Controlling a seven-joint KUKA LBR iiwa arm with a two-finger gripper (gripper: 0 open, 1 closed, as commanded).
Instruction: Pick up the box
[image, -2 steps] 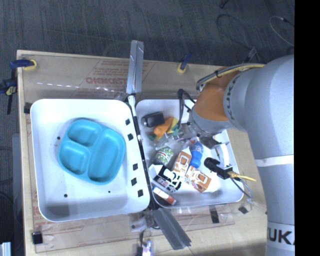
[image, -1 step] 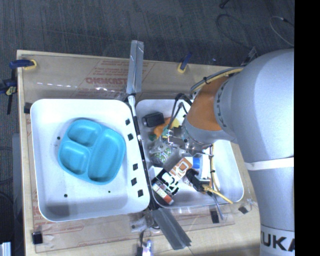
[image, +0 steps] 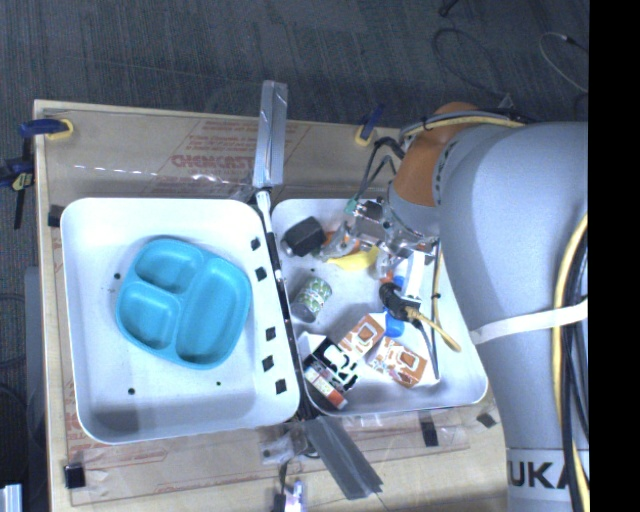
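A: Item one, the box (image: 385, 355). Location?

B: Lower middle of the right bin (image: 462, 385), lying flat on the floor. Orange and white printed carton, apparently thin card. Judged light, fairly stiff across its faces, crushable at the corners, slightly slick print.

A: Recommended hold?

B: Across the two long edges, near the middle, from straight above. It lies flat, so the fingers would need room on both sides.

A: Item two, gripper (image: 372, 232)?

B: Upper part of the right bin, under the orange-banded wrist, low among the objects. Jaw state: cannot tell; the hardware is too cluttered to read. Well apart from the carton.

A: Neighbouring stock?

B: Black and white packet (image: 331, 368) just beside the carton's left end, probably touching. Small green can (image: 313, 296) above it. Dark block (image: 303, 237) at upper left of that bin. Yellow item (image: 352, 260) beneath the gripper. Blue and black tool (image: 396, 303) with a pale stick running down the carton's right side.

A: Obstructions?

B: The packet and the stick crowd both ends. Left bin (image: 100, 400) holds a blue divided tray (image: 185, 300); no hindrance.
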